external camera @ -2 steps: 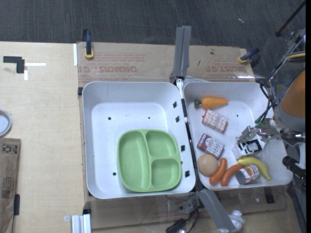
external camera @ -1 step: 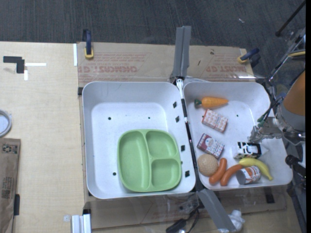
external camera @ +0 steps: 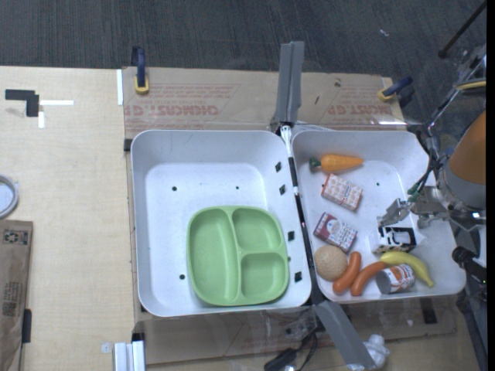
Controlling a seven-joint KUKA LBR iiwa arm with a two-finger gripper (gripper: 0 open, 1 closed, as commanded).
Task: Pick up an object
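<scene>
Grey-armed gripper (external camera: 398,209), opening impossible to tell, positioned over right bin (external camera: 387,141) by its outer wall, near banana (external camera: 410,263) and can (external camera: 396,280); same bin lists carrot (external camera: 340,162), red cartons (external camera: 341,192), bread roll (external camera: 330,262), sausages (external camera: 356,273); left bin (external camera: 155,176) holds green divided plate (external camera: 238,255).

Bare floor is lying open beyond and left of the green plate (external camera: 238,255) in the left bin (external camera: 166,168). Right of that plate, a bun (external camera: 331,262), sausages (external camera: 346,273), banana (external camera: 414,263) and can (external camera: 396,280) are crowding together, blocking passage.
</scene>
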